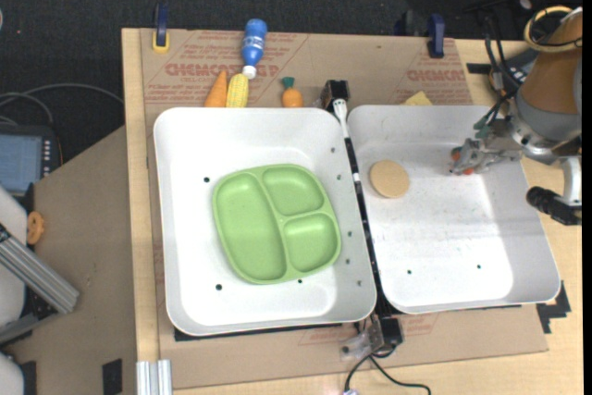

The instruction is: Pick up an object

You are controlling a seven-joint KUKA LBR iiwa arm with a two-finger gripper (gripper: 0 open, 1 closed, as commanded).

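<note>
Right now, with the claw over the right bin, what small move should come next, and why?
Probably shift the claw left toward the flat round tan disc, then descend. The disc lies apart from the claw in the right white bin, the nearest thing to pick.

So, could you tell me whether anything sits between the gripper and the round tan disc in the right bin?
Nothing visible does. The gripper is over the right bin, to the right of the tan disc, and only bare white bin floor lies between them. The green divided plate is in the left bin, away from that path.
</note>
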